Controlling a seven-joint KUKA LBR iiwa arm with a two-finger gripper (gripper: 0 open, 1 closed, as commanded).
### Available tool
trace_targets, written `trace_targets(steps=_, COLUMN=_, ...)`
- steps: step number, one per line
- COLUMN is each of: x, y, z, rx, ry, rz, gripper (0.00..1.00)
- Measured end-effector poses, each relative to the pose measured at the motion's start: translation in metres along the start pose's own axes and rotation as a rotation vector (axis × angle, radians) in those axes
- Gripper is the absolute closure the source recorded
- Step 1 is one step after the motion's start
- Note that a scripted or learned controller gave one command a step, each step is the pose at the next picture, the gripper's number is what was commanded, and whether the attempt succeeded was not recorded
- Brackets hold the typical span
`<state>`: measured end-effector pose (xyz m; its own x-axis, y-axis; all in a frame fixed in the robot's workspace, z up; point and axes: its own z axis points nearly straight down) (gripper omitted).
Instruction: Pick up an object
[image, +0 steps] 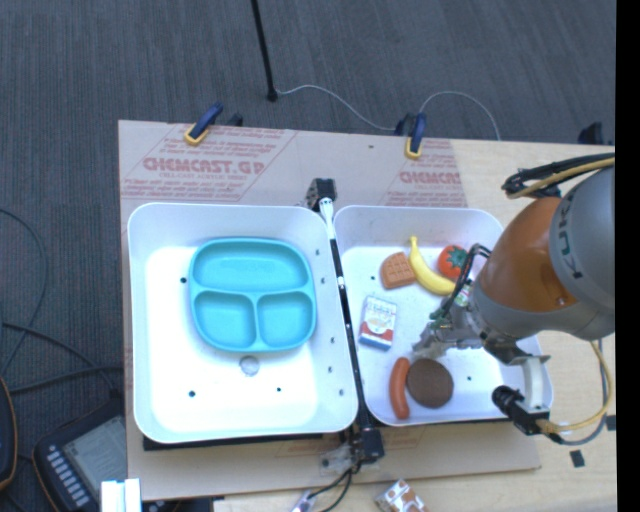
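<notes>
The right bin holds a yellow banana, a red tomato-like toy, a tan waffle piece, a small red-and-white box, a red hot dog and a round brown patty. My gripper hangs low over the bin's middle, just above the patty's far edge and to the right of the box. The orange wrist band sits behind it and hides part of the bin floor. I see nothing held in the gripper.
The left bin carries a blue three-compartment plate. A black clip sits at the far end of the wall between the bins. Two clamps hold the cardboard at the bench's back edge.
</notes>
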<state>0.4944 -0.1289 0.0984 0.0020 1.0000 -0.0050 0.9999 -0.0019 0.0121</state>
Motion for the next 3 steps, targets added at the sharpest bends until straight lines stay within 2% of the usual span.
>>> trace_targets(steps=1, x=-0.085, y=0.028, z=0.01, rx=0.004, ry=0.004, rz=-0.003, gripper=1.0)
trace_targets(steps=2, x=-0.076, y=0.029, z=0.012, rx=0.01, ry=0.022, rz=-0.01, gripper=0.0)
trace_targets(steps=3, x=-0.025, y=-0.008, z=0.01, rx=0.002, ry=0.0, rz=-0.002, gripper=0.0)
